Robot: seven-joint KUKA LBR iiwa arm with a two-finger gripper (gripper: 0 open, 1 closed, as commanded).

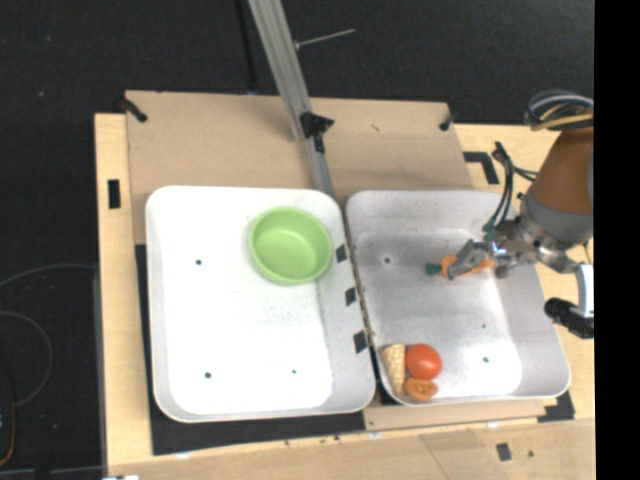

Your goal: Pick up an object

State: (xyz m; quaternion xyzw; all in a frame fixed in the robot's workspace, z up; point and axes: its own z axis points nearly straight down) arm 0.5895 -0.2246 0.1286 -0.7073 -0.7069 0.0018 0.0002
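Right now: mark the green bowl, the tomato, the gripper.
green bowl (290, 246), camera view, inner floor of the bowl.
tomato (424, 360), camera view, top of its red skin.
gripper (462, 265), camera view, between the fingertips.

A single fixed camera looks down at a slant from well above the tan wooden desk (230, 148), taking in both shallow white bins (170, 298).

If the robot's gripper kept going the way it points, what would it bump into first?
The gripper points left over the right bin. A small orange-and-green object sits right at its tip, so probably that first, though height is hard to judge.
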